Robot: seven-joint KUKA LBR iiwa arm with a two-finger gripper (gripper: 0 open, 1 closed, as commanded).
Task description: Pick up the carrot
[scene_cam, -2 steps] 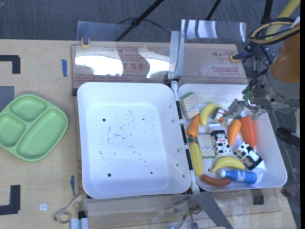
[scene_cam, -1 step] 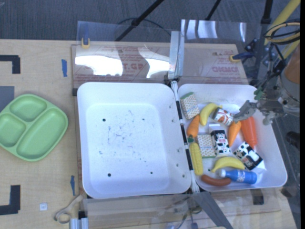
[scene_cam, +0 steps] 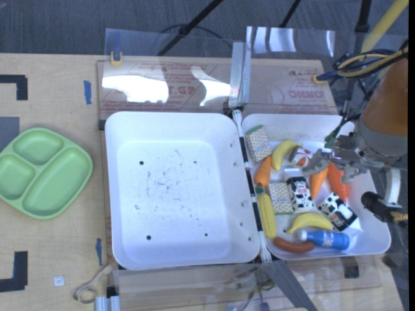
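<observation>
The carrot (scene_cam: 336, 181) lies in the right bin (scene_cam: 379, 238), among toys just under the gripper (scene_cam: 326, 164). Whether the claw is released or clenched, I cannot tell. The carrot looks light, stiff and smooth; grip across its thick middle.

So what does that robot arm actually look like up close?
The arm is a rounded grey column with a broad orange band above the wrist. Yellow and blue cables loop past its top. Its tool is a small grey metal assembly with black parts beside it.
</observation>
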